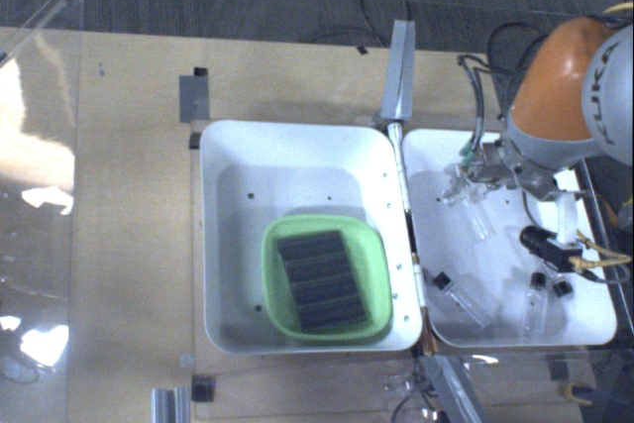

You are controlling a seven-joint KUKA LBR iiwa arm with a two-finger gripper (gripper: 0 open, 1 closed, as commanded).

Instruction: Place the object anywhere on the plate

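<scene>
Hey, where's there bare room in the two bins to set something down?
Left bin: bare white floor behind and left of the green plate. Right bin: crowded with clear vials and the arm overhead.

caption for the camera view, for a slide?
KUKA arm reaching over the right bin of small clear objects; green plate holding a dark ridged block in the left bin.

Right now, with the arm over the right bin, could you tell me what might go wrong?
The clear objects in the right bin are hard to see against the white, so a grasp may miss. The green plate already carries a dark ridged block, leaving mostly rim for a drop, so an object could slide off.
</scene>
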